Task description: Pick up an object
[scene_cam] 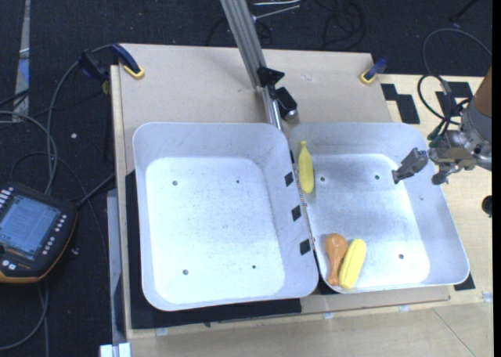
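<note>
Jaws [423, 166] spread open, empty, over the right bin [438, 214]; we judge the near corn [351, 262] light, stiff, slippery; grip its middle.

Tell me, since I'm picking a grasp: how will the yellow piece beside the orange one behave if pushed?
The yellow piece looks rounded and elongated, so it may roll sideways. It touches the orange piece near the bin's front wall, so both would probably shift together. Its smooth surface may slip in the claw.
</note>
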`<state>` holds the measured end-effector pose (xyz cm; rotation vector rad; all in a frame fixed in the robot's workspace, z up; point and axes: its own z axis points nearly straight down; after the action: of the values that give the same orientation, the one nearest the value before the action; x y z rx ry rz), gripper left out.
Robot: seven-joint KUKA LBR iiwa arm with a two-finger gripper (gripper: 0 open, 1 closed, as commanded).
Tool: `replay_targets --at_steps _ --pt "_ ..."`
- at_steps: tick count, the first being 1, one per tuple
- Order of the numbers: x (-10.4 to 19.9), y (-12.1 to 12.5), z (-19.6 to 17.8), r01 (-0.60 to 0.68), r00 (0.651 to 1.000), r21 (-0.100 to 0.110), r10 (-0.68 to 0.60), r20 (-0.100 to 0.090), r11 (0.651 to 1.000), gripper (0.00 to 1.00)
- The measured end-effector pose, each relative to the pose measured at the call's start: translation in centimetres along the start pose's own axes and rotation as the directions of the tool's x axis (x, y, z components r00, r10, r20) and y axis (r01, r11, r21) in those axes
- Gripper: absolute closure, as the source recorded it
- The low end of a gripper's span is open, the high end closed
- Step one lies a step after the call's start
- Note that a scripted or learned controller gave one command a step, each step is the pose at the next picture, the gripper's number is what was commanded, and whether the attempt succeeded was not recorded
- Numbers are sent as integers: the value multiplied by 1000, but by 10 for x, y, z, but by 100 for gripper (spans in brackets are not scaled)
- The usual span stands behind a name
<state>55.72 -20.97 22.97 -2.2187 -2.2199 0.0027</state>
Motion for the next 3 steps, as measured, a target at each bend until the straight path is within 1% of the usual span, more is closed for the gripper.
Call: replay_targets --at_steps 2,3 --pt "1 -3 125 0 1000 2 0 -1 1000 0" --pt "0 -2 112 0 1000 -4 0 1 1000 100"
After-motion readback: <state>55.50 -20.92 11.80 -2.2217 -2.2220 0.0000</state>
